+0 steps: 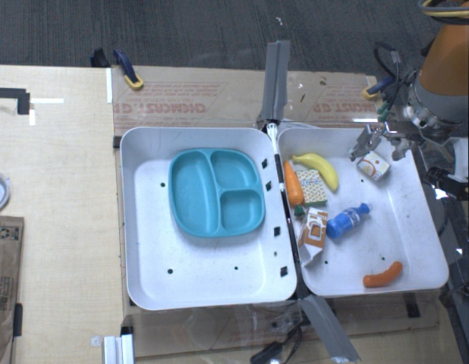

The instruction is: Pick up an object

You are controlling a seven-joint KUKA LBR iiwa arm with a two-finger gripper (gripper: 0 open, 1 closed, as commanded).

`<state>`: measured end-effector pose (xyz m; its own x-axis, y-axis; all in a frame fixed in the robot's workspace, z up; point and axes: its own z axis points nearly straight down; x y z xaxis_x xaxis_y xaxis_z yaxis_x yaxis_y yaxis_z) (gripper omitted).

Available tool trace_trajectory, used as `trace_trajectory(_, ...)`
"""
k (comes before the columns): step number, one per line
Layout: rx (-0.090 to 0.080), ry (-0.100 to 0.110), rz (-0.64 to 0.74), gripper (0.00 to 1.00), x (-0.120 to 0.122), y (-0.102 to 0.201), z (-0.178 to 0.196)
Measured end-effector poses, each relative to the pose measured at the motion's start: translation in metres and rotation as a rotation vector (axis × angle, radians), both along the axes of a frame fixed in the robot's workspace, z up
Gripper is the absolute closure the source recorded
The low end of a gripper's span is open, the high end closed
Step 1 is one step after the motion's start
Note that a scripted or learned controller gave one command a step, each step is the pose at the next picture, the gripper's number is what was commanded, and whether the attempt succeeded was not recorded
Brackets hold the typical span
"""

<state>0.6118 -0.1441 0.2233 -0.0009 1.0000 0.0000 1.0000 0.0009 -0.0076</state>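
Pale wood desk (pixel 52 165), dark carpet (pixel 181 14) at 12 o'clock; pincer (pixel 380 146) at 2 o'clock, fingers apart over small white box (pixel 373 166).

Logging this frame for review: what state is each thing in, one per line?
end effector: above the right bin's far side, over the small white carton; grip unclear
small white carton: lying tilted under the end effector
banana: lying in the right bin
carrot: lying against the bin's left wall
blue bottle: on its side
sausage: lying free near the front
teal divided plate: flat in the left bin
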Motion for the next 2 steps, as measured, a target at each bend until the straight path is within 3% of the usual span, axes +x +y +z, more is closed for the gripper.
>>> trace_trajectory(1,0.000,-0.005,0.085,0.00,0.0267,0.0221,-0.1226)
trace_trajectory(2,-0.002,-0.006,0.082,1.00,0.0281,0.0193,-0.1133)
